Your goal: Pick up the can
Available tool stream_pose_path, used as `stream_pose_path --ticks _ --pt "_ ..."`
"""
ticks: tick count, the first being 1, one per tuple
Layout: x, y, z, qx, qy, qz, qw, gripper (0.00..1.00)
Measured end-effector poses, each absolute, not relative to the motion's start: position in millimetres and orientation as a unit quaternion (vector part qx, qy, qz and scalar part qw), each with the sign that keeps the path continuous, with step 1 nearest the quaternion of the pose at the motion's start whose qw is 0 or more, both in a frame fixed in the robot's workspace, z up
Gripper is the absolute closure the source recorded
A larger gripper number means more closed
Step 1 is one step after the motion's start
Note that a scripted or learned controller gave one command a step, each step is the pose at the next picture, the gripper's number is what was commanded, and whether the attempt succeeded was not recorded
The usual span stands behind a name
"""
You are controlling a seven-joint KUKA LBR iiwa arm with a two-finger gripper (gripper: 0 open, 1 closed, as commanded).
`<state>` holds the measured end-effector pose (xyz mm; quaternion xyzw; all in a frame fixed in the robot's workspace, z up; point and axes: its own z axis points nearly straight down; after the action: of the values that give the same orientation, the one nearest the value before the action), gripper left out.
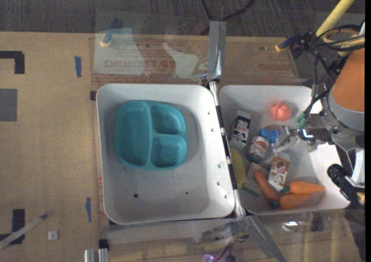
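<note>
Can (260, 147) small, rigid, smooth-sided, likely light; grasp across round body. Gripper (288, 137) just beside it, finger spread unclear.

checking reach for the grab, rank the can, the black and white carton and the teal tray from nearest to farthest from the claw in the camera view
1. can, just left of the claw, right bin.
2. black and white carton, further left, by the divider.
3. teal tray, left bin.

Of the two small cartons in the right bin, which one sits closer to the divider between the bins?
The black-and-white carton, near the right bin's left wall, beside the can. The other carton, white with red-brown print, lies farther right, just above the carrots.
</note>
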<state>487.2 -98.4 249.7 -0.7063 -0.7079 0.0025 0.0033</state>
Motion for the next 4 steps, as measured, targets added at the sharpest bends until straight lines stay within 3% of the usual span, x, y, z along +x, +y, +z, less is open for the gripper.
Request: stream_pose_path --ticks 1,2,3,4 --pt "509.2 -188.0 122.6 -0.721 -0.693 -0.0020 -0.001 0.00" --pt "514.5 -153.1 88.3 -0.739 -0.673 -0.0051 -0.005 0.00" --pt "551.3 -121.7 87.9 -0.809 -0.587 -0.0012 -0.006 0.00" --pt "615.4 -112.6 87.2 -0.849 -0.529 -0.0005 -0.004 0.00"
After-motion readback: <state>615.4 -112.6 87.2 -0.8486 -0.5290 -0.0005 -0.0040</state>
